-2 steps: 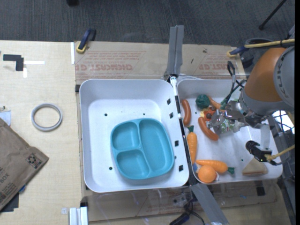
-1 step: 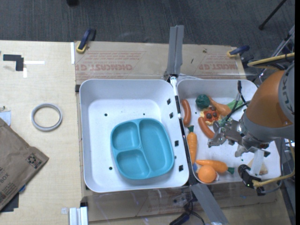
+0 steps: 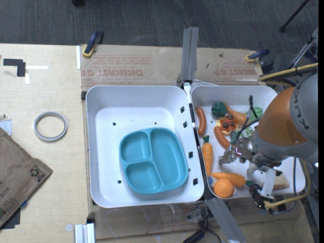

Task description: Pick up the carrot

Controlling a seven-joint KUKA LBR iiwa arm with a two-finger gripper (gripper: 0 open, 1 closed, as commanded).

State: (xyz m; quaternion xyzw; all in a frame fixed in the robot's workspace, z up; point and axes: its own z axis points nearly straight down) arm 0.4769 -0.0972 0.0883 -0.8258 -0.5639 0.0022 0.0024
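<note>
Task not done yet: the carrot (image 3: 207, 158) lies in the right-hand bin (image 3: 283, 91), lengthwise against the wall it shares with the other bin, green top toward the far edge, tip toward the near edge. Nothing lifts it and nothing of mine touches it. My gripper (image 3: 229, 157) is down inside the same bin, just beside the carrot on the side away from that wall, amid the pile of toy food. I cannot tell whether the gripper is wide or narrow; the wrist and clutter hide it, and I see no item held in it. A second carrot-shaped piece (image 3: 230, 177) lies crosswise near the bin's near edge, touching or almost touching an orange ball (image 3: 223, 188) at the near corner, so which one counts as the target is my guess; I take the one with the clear green top. Two sausages (image 3: 201, 121) lie further back, and a green piece (image 3: 218, 109) sits near the far edge. The other bin (image 3: 101, 135) holds a blue divided plate (image 3: 153, 160), not involved. Judged progress: approach roughly made, grasp not confirmed, lift all still to do. Left: centre on the carrot, close, raise it clear of the bin.
</note>
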